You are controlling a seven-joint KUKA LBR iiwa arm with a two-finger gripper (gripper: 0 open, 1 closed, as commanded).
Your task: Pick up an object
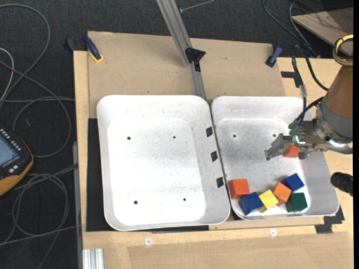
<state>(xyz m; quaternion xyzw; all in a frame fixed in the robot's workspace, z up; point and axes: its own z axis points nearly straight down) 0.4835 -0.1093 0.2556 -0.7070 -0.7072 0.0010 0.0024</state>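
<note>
You've got the gripper (287, 148) low in the right bin (247, 119), fingers apparently clamped on a red-orange block (291, 152), since the cube cluster (272, 196) sits nearer the camera.

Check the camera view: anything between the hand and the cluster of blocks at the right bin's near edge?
Nothing: bare white floor of the right bin separates the hand from the block cluster in the camera view.

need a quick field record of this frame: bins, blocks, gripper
left bin: white, bare floor
right bin: holds the blocks
cluster at near edge: orange block, blue block, yellow block, second orange block, second blue block, green block
gripper: over right bin, beside a red-orange block
grasp: cannot tell
</note>
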